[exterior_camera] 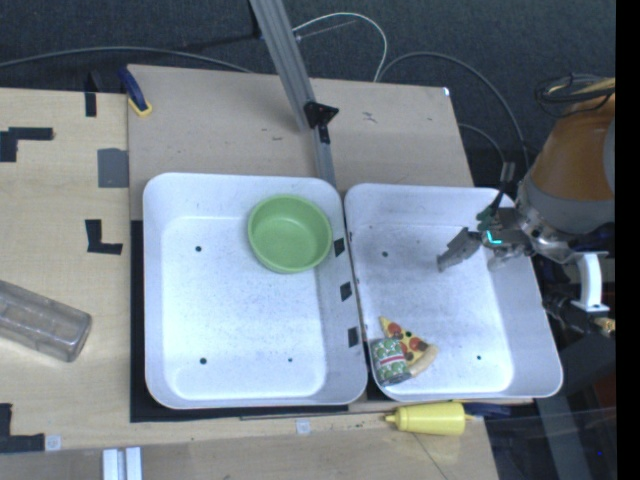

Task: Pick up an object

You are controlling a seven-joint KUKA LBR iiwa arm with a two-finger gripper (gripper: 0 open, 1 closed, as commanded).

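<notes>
Gripper above right bin; green bowl left.

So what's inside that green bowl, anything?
Nothing shows inside the green bowl; its visible inside is plain green. It sits in the left bin. The bin floor under the bowl is covered, so that part can't be seen.

bench | two white bins side by side | yellow bottle at near edge | clear container left

My grey arm, with its orange band, enters from the right edge of the frame at mid-height. My wrist angles left and slightly downward. My gripper sits right of centre, its dark tip pointing toward the lower left.
</notes>
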